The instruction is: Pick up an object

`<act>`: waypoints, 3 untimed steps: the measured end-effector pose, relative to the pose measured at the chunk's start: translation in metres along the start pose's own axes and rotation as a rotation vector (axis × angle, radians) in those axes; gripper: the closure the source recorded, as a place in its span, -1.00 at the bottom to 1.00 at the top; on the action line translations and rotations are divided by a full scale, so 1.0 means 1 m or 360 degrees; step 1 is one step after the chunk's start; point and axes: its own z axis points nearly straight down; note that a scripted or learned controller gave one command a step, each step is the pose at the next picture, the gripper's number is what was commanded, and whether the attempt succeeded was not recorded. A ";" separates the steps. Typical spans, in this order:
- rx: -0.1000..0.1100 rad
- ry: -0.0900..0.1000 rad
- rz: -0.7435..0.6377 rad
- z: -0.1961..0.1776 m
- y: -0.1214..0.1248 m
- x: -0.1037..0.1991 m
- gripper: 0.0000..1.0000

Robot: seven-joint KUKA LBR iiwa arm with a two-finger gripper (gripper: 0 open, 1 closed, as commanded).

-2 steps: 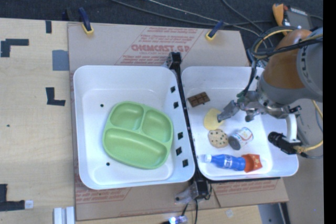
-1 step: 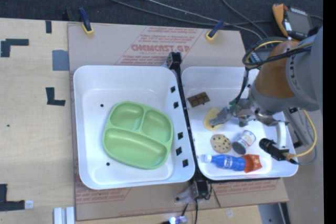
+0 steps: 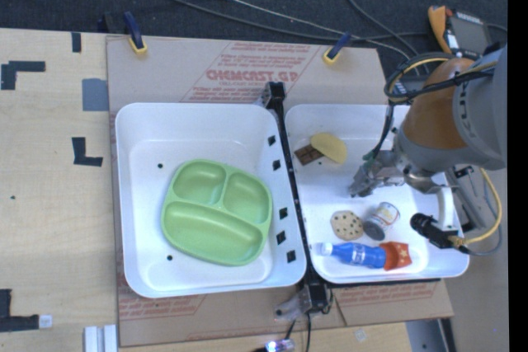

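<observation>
Two white bins, side by side. Left bin (image 3: 132, 177): one green divided plate (image 3: 217, 211), lying flat at centre. Right bin (image 3: 346, 121): one yellow wedge (image 3: 332, 146) with a small brown piece (image 3: 307, 154) touching it at its 8 o'clock; one cookie (image 3: 346, 224); one small tin can (image 3: 380, 218) just beside the cookie at its 3 o'clock; one blue bottle (image 3: 356, 254), long axis running 9 to 3 o'clock, white cap at 9; one red packet (image 3: 397, 255) against the bottle's 3 o'clock end.

One gripper (image 3: 367, 180), low over the right bin; finger spread cannot be told, and nothing shows as held.

Likeliest candidate: the tin can, lying at the gripper's 5 o'clock, near; the cookie sits at its 7 o'clock. Either calls for a short shift before descent.
</observation>
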 end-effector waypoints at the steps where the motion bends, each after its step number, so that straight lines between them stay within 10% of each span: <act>1: -0.0001 -0.0005 0.0003 -0.063 0.000 -0.003 1.00; 3: -0.0001 -0.0005 0.0002 -0.161 -0.001 0.004 1.00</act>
